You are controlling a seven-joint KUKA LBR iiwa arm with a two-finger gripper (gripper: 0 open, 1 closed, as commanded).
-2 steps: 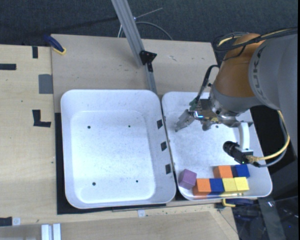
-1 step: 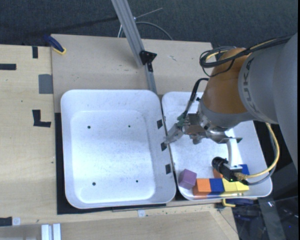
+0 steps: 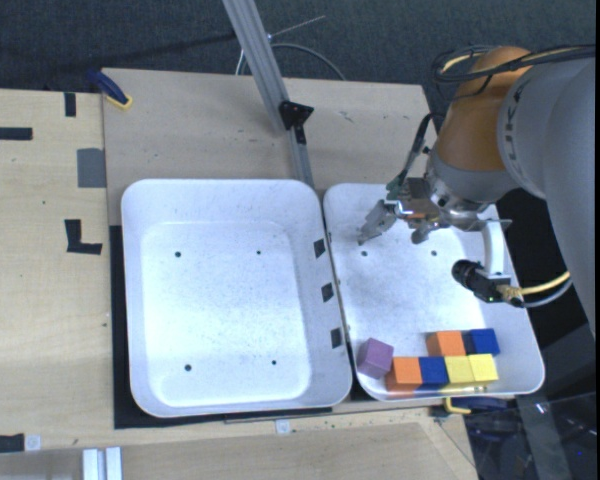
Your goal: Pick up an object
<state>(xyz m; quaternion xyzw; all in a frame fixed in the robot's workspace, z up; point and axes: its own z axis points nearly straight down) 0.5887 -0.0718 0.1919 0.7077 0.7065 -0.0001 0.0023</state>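
The grey arm (image 3: 540,118) runs off the right edge, hiding the right bin's (image 3: 400,298) upper right corner. The wooden table (image 3: 40,298) carries both white bins; the left bin (image 3: 225,298) sits beside it. The hand (image 3: 375,225) hovers over the right bin's far end, fingers slightly parted, gripping nothing. Coloured blocks (image 3: 450,358) cluster at the near edge, a purple block (image 3: 376,356) leftmost.

A robotics lab: a robot arm (image 3: 520,118) over white bins (image 3: 220,203) on a taped desk (image 3: 40,268).
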